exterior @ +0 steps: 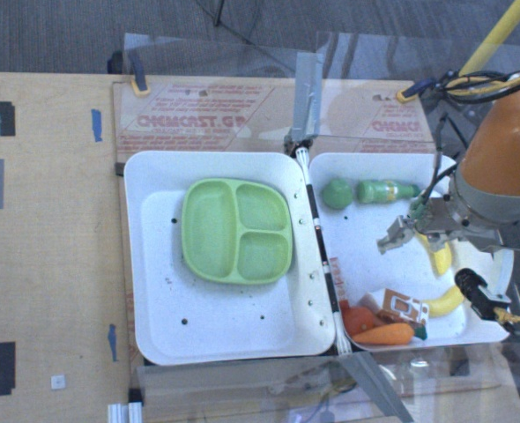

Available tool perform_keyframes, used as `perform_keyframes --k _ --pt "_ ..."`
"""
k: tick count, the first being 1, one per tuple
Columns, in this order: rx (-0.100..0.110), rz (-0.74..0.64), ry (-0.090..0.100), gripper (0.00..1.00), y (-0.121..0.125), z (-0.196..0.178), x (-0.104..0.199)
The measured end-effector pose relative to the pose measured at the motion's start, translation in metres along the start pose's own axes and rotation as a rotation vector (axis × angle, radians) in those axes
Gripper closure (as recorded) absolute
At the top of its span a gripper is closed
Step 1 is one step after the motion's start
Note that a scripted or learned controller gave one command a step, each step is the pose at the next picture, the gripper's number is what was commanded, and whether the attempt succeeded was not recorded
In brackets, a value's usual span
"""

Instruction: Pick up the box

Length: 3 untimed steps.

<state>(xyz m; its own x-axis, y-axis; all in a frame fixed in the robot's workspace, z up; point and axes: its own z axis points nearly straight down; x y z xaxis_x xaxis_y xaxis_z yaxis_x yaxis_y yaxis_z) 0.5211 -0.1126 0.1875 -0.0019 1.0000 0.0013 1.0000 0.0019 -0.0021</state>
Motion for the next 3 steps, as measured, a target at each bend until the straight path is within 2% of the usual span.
perform_keyframes --k 1,3 --pt "-0.012 0.055 -0.001 0.0 -0.039 0.099 0.021" --pt "-0.01 0.096 -0.003 0.0 -0.003 0.099 0.015"
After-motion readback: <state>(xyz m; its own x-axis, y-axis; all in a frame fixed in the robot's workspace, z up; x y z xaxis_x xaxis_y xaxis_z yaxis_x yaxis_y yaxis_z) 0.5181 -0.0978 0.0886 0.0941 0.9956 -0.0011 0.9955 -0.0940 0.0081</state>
